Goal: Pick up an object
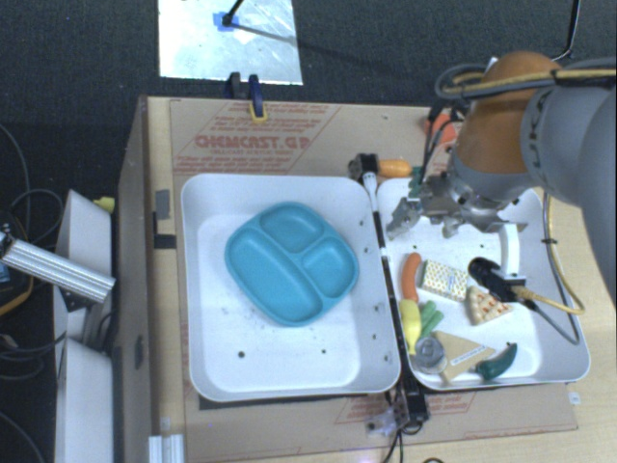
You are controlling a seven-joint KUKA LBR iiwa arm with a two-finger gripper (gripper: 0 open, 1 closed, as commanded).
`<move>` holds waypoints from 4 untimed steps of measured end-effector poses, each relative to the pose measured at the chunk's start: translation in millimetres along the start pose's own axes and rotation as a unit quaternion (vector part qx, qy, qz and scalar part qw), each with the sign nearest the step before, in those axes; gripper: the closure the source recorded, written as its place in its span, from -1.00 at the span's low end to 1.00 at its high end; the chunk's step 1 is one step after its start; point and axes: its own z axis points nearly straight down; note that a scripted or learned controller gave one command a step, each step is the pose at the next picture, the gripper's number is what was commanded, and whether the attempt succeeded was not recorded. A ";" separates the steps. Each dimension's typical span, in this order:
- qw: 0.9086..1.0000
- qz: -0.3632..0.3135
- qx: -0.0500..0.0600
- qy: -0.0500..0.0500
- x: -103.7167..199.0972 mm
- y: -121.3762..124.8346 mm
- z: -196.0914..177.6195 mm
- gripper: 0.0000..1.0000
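Gripper [424,218] low over right bin [559,355]

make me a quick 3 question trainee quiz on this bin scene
1. True or false: the blue tray lies in the left bin.
2. Which bin is the gripper over? A) left B) right C) neither
3. Fill in: the orange carrot lies just left of the ____ block.

Key: 1 true. 2 B, it hangs over the upper part of the right bin, above the toys. 3 checkered.
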 end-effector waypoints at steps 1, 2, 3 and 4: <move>1.000 0.002 0.002 -0.001 -64.5 39.3 28.2 -1.00; 1.000 0.002 0.003 0.000 -58.2 -49.6 59.3 -1.00; 1.000 0.000 0.002 -0.001 -71.0 16.7 101.9 -1.00; 1.000 0.000 0.000 0.000 -25.1 -28.6 0.2 -1.00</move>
